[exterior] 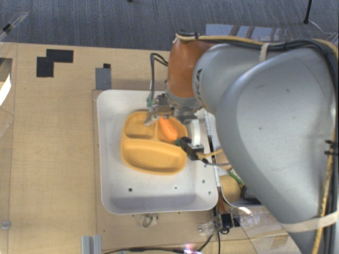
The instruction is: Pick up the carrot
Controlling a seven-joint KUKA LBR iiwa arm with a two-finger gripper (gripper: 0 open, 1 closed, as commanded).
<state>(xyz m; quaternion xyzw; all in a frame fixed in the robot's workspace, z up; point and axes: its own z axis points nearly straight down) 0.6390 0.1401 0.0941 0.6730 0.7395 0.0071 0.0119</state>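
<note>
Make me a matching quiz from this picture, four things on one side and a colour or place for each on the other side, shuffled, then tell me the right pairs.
Things:
1. carrot
2. divided tray
3. white bin
4. orange band

Descriptions:
A. yellow, lying inside the bin
B. on the arm, above the wrist
C. orange, in the tray's upper right compartment, under the gripper
D. holds the tray, resting on the wooden bench

Right pairs: 1-C, 2-A, 3-D, 4-B.
</note>
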